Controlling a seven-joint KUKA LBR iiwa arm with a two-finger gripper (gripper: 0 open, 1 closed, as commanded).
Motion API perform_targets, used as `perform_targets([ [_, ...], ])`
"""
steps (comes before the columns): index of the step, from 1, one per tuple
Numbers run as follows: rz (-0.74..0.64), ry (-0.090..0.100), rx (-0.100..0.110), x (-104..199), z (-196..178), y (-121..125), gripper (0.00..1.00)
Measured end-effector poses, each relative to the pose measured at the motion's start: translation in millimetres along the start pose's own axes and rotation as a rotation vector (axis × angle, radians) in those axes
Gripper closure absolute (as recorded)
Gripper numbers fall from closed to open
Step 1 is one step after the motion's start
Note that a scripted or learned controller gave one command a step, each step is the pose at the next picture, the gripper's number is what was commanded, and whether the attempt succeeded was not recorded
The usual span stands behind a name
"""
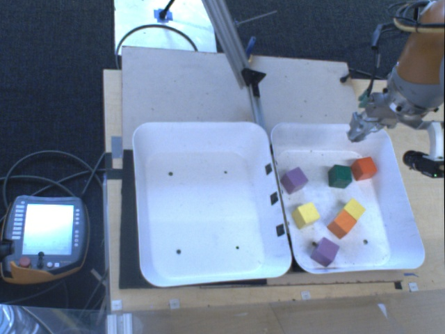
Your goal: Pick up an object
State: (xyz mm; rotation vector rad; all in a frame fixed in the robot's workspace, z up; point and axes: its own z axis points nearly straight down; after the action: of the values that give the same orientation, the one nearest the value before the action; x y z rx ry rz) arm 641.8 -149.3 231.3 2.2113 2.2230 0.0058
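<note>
Sitting in the right bin (410, 245) are seven small blocks, well apart except the yellow block (354, 208) and orange block (342, 223), which touch. They look light, stiff and flat-sided, so any should take a squeeze across two opposite faces. The red block (363, 168), beside the green block (340, 176), lies nearest the gripper (357, 131), which hangs over the bin's far rim. How wide it stands I cannot tell, nor see anything in it.

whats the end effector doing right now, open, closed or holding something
end effector: cannot be told whether open or closed; it sits over the upper right rim of the right bin, with no block visible in it.
</note>
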Motion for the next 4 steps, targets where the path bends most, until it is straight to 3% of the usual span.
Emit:
perform_targets([
  [2, -0.004, 0.004, 0.008, 94.8, 16.4, -33.5, 1.0],
  [3, -0.006, 0.004, 0.006, 150.2, 9.6, -46.1, 1.0],
  [4, -0.005, 0.005, 0.007, 194.3, -2.4, -76.1, 1.0],
])
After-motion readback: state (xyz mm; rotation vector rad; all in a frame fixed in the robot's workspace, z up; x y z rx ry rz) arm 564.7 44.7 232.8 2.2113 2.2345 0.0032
